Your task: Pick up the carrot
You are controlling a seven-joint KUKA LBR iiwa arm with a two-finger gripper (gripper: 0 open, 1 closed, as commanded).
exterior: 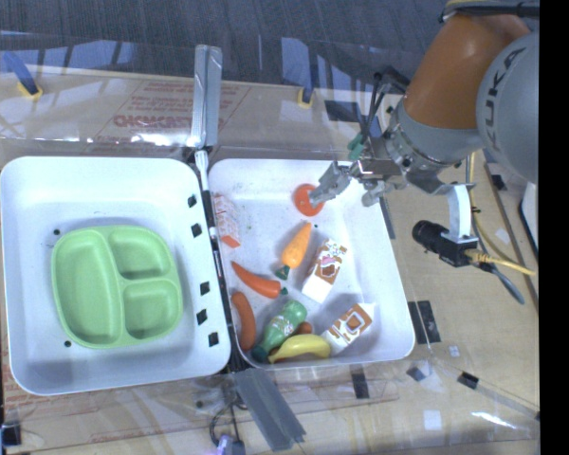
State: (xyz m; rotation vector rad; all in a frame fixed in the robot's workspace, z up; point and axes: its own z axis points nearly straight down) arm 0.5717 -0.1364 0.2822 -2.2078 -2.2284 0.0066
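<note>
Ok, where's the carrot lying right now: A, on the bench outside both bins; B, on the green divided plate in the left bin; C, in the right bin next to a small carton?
C: the carrot lies on the floor of the right bin, just left of a small carton.

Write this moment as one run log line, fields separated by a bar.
gripper: open, above right bin far edge | carrot: lying mid-bin, not held | tomato: beside left fingertip | green tray: left bin
</note>
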